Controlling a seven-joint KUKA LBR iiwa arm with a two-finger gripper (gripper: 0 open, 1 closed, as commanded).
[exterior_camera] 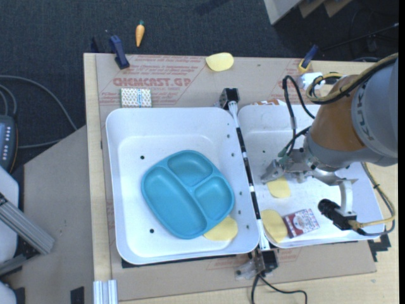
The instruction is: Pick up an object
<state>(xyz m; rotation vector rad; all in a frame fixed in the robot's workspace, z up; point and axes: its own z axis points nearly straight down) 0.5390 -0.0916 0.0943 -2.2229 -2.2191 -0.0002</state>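
Yellow piece (273,225) and red packet (302,221) lay near right bin's (266,120) front rim, gripper (283,170) hovered just behind another yellow piece (278,188), finger state unclear, nothing visibly held; a misaligned descent would likely miss.

Blue plate (186,193) crowds the left bin (120,170); arm (354,125) overhangs the right bin (266,116).

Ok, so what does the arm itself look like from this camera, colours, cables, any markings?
The rounded grey arm carries a broad orange band and dark lettering on its shell. Black cables loop along it near the wrist. The small grey metal claw looks angular; its finer details are too small to tell.
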